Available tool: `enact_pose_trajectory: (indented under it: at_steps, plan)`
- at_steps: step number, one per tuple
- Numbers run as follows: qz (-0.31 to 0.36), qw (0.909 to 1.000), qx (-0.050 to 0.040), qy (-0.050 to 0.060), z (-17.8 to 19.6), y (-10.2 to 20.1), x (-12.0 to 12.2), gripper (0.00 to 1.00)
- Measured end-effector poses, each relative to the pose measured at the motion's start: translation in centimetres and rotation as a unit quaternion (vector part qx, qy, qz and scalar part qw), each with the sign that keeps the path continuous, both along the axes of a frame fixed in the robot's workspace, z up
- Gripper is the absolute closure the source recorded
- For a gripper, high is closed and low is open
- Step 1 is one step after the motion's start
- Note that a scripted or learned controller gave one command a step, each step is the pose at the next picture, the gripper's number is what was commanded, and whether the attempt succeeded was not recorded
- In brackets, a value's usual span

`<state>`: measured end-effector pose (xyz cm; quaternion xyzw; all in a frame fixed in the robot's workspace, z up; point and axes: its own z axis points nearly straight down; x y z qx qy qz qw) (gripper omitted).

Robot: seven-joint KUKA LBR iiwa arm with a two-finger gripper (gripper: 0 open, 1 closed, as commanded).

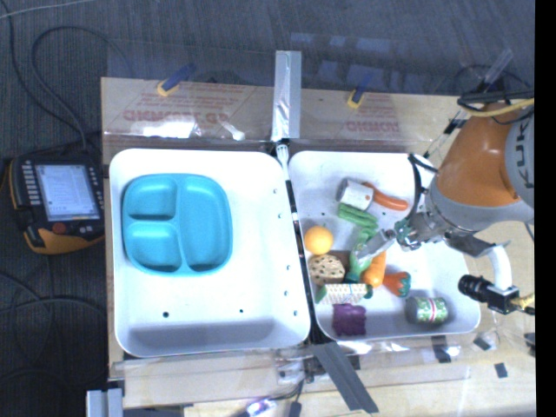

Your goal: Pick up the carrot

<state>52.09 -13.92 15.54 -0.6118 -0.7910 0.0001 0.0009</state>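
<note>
Gripper (375, 252) position: low in the right bin (452, 328), among the clustered toy food, at the end of the grey arm (478, 176) reaching in from the right. Whether it is open, closed or gripping anything cannot be told from this view.

Carrot (375, 270): a small orange cone, lying tilted just below the gripper tip and apparently touching it. A second orange piece with a green end (398, 282) lies just beside it to the right.

Surroundings: an orange ball (318, 238) and a cookie (327, 268) sit to the left, a green vegetable (358, 218) above, a purple item (349, 319) below, a can (426, 309) at lower right. These crowd the carrot on most sides. Open floor remains along the bin's right portion and upper left corner.

Left bin (208, 320): holds a blue divided tray (176, 222), with bare floor below it.
</note>
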Motion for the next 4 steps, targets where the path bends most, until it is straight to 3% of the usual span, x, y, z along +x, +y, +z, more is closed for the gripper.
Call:
enact_pose_trajectory:
  at_steps: [1,2,3,4]
  plan:
    - [-0.023,0.9997,-0.0020,-0.008,-6.4,0.0,-2.5,0.00]
    - [-0.023,0.9997,-0.0012,-0.010,-5.5,0.1,-2.3,1.00]
    - [-0.022,0.9997,-0.0008,-0.009,-4.7,0.2,-2.2,1.00]
    - [-0.114,0.9935,-0.0016,0.000,6.7,3.9,-3.5,1.00]
